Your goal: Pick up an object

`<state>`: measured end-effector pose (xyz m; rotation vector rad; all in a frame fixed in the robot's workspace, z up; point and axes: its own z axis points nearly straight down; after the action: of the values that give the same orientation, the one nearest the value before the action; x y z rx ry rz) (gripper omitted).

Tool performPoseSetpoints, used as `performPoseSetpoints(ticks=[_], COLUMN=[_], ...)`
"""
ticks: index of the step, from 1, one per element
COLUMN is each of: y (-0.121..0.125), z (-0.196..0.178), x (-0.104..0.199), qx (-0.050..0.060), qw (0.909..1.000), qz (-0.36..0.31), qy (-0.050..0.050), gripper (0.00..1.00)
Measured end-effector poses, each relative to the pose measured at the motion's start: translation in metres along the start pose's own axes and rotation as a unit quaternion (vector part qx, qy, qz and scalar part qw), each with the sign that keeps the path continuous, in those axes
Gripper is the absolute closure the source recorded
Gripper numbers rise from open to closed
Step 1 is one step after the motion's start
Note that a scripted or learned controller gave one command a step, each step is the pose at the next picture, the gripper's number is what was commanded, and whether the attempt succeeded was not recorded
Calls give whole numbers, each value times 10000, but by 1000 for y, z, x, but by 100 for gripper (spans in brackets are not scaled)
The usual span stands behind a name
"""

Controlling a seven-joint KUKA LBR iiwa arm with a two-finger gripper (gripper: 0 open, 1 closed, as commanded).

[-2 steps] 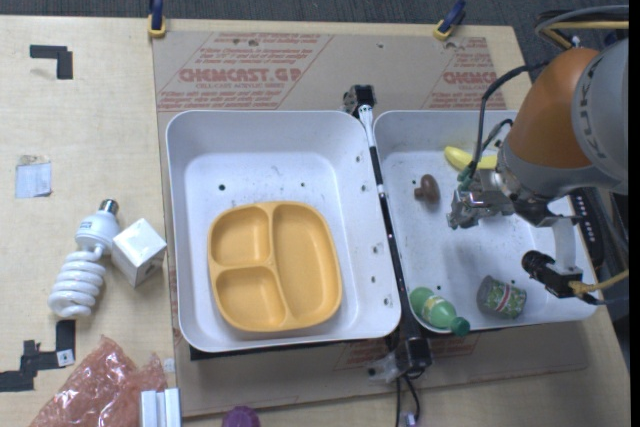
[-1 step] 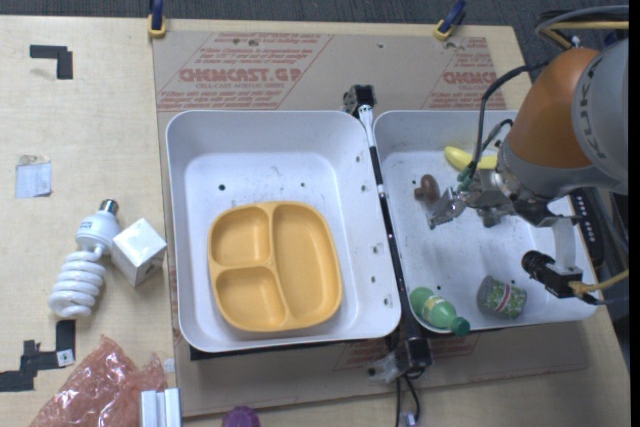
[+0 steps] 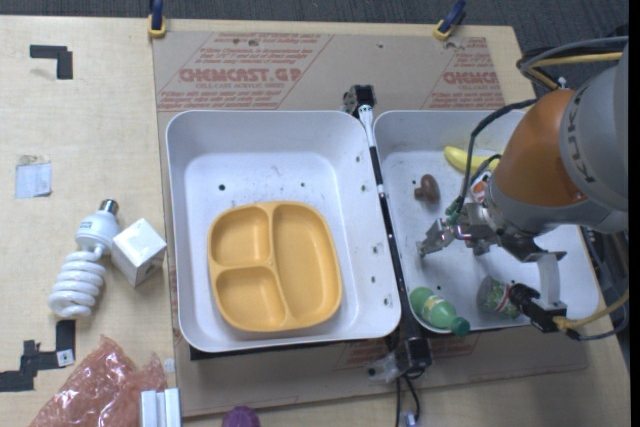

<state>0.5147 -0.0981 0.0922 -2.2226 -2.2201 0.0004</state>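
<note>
My gripper (image 3: 437, 239) is over the right bin (image 3: 400, 140), above a bare patch of its floor near the middle left. A small brown object (image 3: 428, 187) lies just beyond it, towards the back. A yellow banana-shaped object (image 3: 462, 157) rests at the back, partly behind the arm. A green bottle (image 3: 437, 308) lies at the bin's front left. A green, round object (image 3: 494, 297) sits at the front, beside the arm's wrist. The gripper touches none of these.
The left bin (image 3: 190, 145) holds a yellow divided plate (image 3: 272, 265). Left of the bins, on the bench, lie a white spiral light bulb (image 3: 82, 267), a white cube (image 3: 139, 250) and a red mesh bag (image 3: 95, 385). The arm's grey and orange body (image 3: 545, 165) covers the right bin's right side.
</note>
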Motion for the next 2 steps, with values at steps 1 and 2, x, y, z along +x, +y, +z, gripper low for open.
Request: performPoseSetpoints(ticks=[1,2], y=[1,77], z=[-10,-18], x=[-1,-16], qx=[-8,-4], qw=[10000,10000], qz=[1,-16], qy=[-4,-7], gripper=[100,100])
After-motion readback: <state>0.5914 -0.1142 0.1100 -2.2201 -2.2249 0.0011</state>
